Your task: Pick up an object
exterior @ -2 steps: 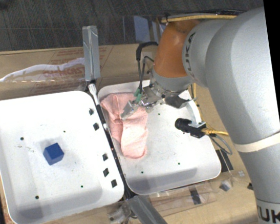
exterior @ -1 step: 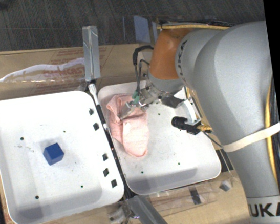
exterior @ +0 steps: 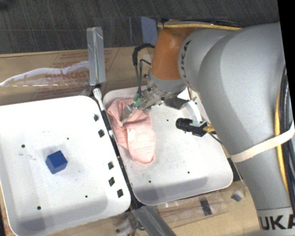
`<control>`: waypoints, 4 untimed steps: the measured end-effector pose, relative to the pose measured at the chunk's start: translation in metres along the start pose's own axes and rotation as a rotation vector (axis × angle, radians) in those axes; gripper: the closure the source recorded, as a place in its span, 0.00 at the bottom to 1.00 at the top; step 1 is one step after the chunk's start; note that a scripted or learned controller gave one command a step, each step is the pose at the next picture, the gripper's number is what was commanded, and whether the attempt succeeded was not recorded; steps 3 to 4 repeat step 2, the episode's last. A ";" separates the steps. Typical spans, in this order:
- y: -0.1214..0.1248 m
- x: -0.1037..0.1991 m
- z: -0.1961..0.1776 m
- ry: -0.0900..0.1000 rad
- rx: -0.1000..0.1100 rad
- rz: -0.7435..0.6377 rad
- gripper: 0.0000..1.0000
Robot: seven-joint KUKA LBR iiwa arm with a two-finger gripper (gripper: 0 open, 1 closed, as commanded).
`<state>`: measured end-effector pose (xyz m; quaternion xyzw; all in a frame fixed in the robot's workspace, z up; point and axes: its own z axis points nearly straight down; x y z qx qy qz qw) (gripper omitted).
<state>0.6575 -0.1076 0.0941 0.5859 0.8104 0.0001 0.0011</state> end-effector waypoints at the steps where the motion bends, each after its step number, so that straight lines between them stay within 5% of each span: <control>1: 0.001 0.001 -0.010 -0.001 0.001 -0.007 1.00; 2: 0.013 0.041 -0.117 0.002 0.002 0.023 1.00; 4: 0.013 0.041 -0.117 0.002 0.002 0.023 1.00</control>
